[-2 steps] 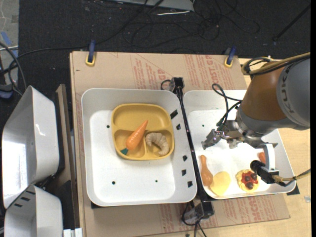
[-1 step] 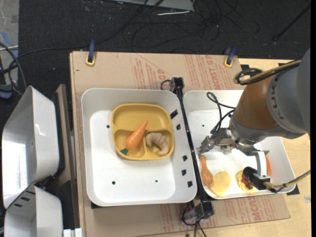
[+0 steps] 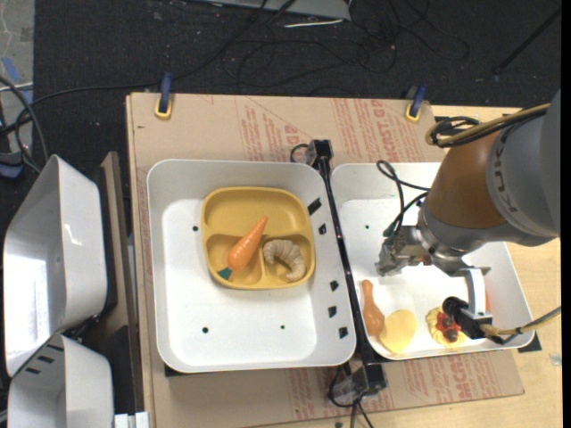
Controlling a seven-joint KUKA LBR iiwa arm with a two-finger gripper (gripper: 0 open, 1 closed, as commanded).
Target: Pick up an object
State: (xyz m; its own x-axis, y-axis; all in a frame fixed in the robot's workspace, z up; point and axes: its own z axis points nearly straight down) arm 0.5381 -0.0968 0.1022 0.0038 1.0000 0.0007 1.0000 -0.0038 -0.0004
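Note:
My gripper (image 3: 393,259) hangs low over the right bin (image 3: 355,188), near its left middle. Just below it lie an orange drumstick-shaped toy (image 3: 368,302) and a pale yellow round piece (image 3: 401,327). A small yellow and red toy (image 3: 441,325) sits further right near the bin's front wall. The gripper stands a little above and to the right of the drumstick toy, and I see nothing held in it. In the left bin (image 3: 239,337) a yellow divided plate (image 3: 220,208) holds an orange carrot (image 3: 247,243) and a beige shrimp-like toy (image 3: 286,256).
The grey arm with its orange band (image 3: 473,190) covers the right bin's back right part. A black divider (image 3: 335,239) runs between the bins. White tubs (image 3: 49,257) stand off the bench at the left. Two clamps (image 3: 163,105) grip the board's far edge.

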